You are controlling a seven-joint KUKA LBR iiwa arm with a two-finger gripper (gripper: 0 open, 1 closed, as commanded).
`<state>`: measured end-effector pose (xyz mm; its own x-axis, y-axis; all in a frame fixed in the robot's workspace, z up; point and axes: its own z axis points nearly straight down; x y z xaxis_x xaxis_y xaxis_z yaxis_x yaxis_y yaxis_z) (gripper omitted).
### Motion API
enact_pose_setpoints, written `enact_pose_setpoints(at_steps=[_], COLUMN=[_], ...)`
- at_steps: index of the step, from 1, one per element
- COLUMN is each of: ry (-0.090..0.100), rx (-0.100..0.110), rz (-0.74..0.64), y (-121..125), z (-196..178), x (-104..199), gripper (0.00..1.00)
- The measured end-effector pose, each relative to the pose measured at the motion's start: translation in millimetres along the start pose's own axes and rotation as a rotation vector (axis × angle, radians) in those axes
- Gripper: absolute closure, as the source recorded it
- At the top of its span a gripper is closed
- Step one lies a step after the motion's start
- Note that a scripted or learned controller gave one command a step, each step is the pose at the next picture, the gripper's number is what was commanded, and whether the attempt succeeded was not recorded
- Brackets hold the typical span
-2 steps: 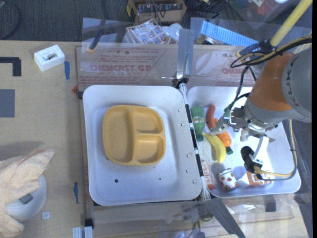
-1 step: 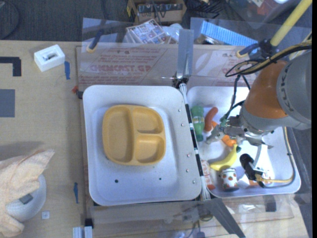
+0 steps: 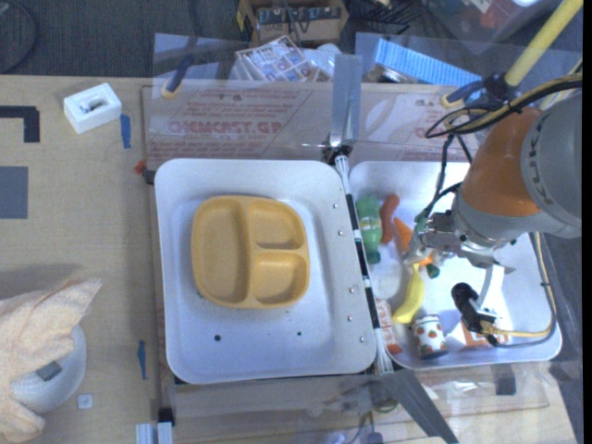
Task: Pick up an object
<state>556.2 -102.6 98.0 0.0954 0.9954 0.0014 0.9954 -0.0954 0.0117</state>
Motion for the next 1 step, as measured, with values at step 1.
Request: enact_pose_setpoints(at_steps=[1], ry=[-0.001], rx=[0.012], rz=[-0.096], y=[18.1], z=[-85.6], x=[15.1], gripper=[1.00])
